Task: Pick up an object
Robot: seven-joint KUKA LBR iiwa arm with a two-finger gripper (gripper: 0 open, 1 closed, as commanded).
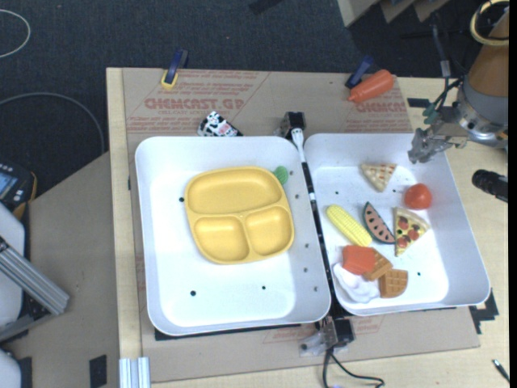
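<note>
My gripper (pixel 422 149) hangs over the far right corner of the right bin (pixel 464 253), below the grey arm with its orange band. Toy foods lie in that bin: a tan triangular slice (pixel 378 174), a red tomato (pixel 418 196), a corn cob (pixel 348 225), a watermelon slice (pixel 378 222), a pizza slice (pixel 408 229), a red piece (pixel 359 259), a waffle (pixel 393 282) and a white piece (pixel 353 286). The gripper is above and right of the tan slice, just beyond the tomato, and nothing shows between its tips.
In the left bin (pixel 161 273) lies a yellow divided plate (pixel 238 214) with a small green item (pixel 280 174) at its far right corner. An orange clamp (pixel 371 86), a blue and yellow clamp (pixel 172 69) and a black-and-white object (pixel 216 125) sit on the board behind the bins.
</note>
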